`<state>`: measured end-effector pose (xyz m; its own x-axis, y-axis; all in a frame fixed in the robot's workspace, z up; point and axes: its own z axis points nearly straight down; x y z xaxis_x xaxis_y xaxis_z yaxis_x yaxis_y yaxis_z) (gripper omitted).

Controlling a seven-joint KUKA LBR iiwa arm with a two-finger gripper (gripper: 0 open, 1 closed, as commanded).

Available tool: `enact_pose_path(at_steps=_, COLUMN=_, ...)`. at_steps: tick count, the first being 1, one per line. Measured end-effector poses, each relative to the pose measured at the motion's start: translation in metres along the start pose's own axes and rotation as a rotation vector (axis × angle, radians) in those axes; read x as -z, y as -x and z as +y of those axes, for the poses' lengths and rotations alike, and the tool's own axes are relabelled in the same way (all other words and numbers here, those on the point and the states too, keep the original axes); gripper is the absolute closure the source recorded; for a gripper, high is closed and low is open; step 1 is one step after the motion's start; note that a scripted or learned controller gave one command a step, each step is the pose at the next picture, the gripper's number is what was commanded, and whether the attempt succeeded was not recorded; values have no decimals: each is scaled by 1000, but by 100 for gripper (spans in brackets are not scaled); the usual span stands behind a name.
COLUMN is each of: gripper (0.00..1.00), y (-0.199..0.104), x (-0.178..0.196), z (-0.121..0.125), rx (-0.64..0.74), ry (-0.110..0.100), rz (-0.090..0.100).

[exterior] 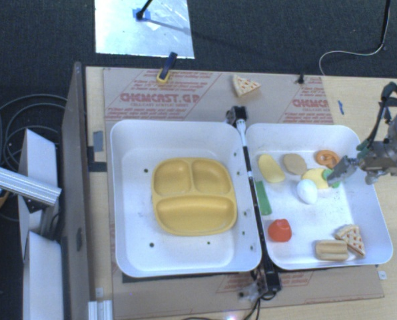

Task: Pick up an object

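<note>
Position: one fixed camera, mounted above the worktop (205,89), looking down at a slant.
Facing: the far edge of the worktop lies toward the top of the frame, the near edge toward the bottom; dark floor (265,19) shows beyond the far edge.
Distance: far enough to take in both white bins whole, the left bin (128,179) and the right bin (368,212), with floor and cables to the left.
Arm side: the arm (395,149) enters from the frame's right edge, over the right bin.
Shared ground: a single view, so nothing overlaps with another.
</note>
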<state>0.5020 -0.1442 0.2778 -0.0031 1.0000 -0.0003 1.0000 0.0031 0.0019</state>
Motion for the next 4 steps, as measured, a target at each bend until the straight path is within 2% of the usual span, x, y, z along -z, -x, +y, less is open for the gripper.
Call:
enact_pose_path(at_steps=1, gripper=0, y=-35, x=-48, z=94, rx=7, ry=3, rz=0)
enact_pose_path(at_steps=2, gripper=0, y=-37, x=-118, z=129, rx=3, ry=-1, rz=0)
enact_pose_path(at_steps=3, gripper=0, y=-58, x=-193, z=130, rx=4, ry=4, rz=-4)
enact_pose_path(at_steps=4, gripper=0, y=-37, x=-190, z=170, rx=3, ry=9, rz=-1)
